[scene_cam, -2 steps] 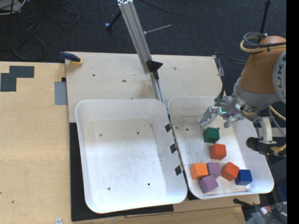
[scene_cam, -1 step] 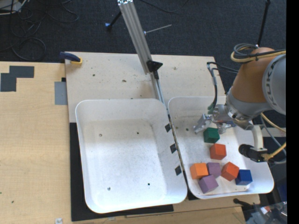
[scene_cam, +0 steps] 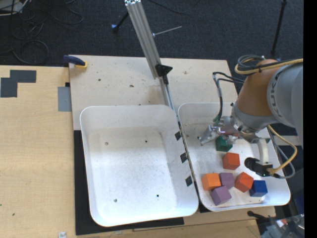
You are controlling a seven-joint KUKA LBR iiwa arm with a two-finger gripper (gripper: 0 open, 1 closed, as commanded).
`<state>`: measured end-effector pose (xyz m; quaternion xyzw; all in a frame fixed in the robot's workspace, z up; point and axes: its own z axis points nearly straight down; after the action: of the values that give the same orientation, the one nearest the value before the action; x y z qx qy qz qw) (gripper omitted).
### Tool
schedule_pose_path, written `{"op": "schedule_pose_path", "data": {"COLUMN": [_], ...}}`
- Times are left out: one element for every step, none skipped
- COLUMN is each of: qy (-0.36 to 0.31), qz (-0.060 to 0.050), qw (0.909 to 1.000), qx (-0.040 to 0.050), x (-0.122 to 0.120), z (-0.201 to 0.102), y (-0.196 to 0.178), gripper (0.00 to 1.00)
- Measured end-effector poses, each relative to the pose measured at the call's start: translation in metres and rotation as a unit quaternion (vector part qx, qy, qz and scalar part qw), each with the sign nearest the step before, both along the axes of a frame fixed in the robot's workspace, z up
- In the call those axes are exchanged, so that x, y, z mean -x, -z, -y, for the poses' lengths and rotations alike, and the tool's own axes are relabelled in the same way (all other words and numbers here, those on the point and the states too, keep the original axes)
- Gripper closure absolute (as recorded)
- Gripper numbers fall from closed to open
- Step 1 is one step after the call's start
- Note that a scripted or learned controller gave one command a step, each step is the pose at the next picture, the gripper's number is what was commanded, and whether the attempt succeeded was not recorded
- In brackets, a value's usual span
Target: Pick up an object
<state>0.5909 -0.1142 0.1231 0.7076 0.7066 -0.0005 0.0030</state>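
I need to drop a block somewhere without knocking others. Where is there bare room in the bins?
The left white bin has a bare floor. In the right white bin, the far-left corner is free; the near end is crowded with orange, purple and blue cubes.

- A robotics lab: a grey and orange arm point(scene_cam: 267, 95) reaches over two white bins point(scene_cam: 99, 114) on a plywood bench point(scene_cam: 29, 148).
- Loose cables point(scene_cam: 29, 19) trail across dark carpet, beside a slanted aluminium rail point(scene_cam: 144, 33) topped by a checkered marker point(scene_cam: 132, 0).
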Motion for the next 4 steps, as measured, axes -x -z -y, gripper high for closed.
{"op": "schedule_pose_path", "data": {"qy": [0.001, 0.004, -0.001, -0.002], "qz": [0.009, 0.011, 0.000, 0.000], "qw": [1.0000, 0.9999, 1.0000, 1.0000], "qx": [0.0004, 0.0009, -0.0022, -0.0022], "x": [-0.005, -0.006, -0.011, -0.021], "z": [0.001, 0.003, 0.004, 0.002], "y": [0.001, -0.008, -0.071, -0.122], "gripper": [0.00, 1.00, 1.00, 1.00]}}
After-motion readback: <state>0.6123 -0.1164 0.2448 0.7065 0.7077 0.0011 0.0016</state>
